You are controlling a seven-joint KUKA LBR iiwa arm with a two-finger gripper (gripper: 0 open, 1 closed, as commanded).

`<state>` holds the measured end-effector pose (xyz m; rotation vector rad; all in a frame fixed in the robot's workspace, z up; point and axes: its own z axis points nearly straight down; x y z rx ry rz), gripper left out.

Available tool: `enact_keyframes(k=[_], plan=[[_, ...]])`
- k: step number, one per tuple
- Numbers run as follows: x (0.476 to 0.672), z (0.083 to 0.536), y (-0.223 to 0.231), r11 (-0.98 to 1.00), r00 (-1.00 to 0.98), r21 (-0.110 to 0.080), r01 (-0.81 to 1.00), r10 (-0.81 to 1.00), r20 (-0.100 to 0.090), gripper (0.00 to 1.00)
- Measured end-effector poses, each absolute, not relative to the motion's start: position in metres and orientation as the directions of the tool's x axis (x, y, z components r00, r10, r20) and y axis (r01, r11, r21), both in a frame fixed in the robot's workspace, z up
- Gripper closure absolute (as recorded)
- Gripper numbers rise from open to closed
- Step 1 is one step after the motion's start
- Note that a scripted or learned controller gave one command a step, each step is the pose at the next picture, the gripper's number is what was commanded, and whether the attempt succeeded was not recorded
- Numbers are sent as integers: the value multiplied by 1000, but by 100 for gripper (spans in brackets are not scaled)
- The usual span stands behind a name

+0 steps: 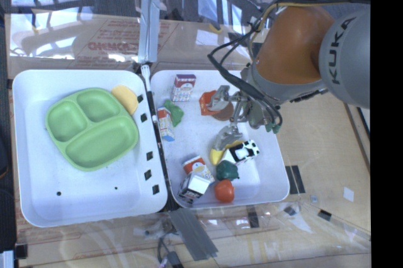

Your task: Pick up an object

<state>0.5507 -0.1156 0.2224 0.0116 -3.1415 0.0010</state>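
My gripper (228,134) hangs low over the middle of the right bin (277,182), under the grey and orange wrist. Its tip is just above a yellow piece (217,156) and next to a black-and-white toy (244,151). I see nothing held in it. An orange-red packet (208,103) lies just left of the gripper body. A red-and-white carton (183,87) stands at the bin's far side. A small carton (166,125) with a green item (175,114) lies by the left wall. Near the front are a red box (196,166), a white box (196,187), a green piece (227,170) and a red ball (224,192).
The left bin (38,197) holds a green divided plate (93,127) and a yellow object (126,97) at the plate's far right corner. A divider wall with black clips (151,147) separates the bins. Cables loop from the wrist over the right bin's far side.
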Motion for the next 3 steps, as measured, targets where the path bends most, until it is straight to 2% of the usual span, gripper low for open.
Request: enact_keyframes(k=[1, 2, 3], plan=[[578, 93, -114, 1000, -1000, 0, 30, 30, -4, 0], [578, 103, -112, 1000, -1000, -1, 22, 22, -4, 100], [578, 103, -112, 1000, -1000, -1, 22, 22, -3, 0]])
